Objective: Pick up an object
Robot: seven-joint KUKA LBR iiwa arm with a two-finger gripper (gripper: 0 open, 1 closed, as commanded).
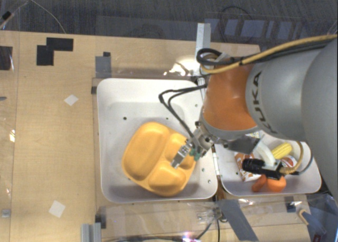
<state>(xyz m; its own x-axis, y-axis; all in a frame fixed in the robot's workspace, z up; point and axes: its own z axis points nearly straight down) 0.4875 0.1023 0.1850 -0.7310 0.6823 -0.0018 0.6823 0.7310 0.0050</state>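
A large yellow bell-pepper-shaped object (153, 157) lies in the front half of the left white bin (113, 130). My gripper (188, 155) reaches down from the grey and orange arm and sits against the yellow object's right side, near the wall between the two bins. Nothing can be seen lifted off the bin floor. The arm's bulk hides much of the right bin (311, 180).
In the right bin lie a yellow corn cob (282, 149), an orange fruit-like thing (274, 184) and a red and white packet (244, 163). Black cables (174, 103) loop over the back right of the left bin. Black tape marks sit on the bench at far left.
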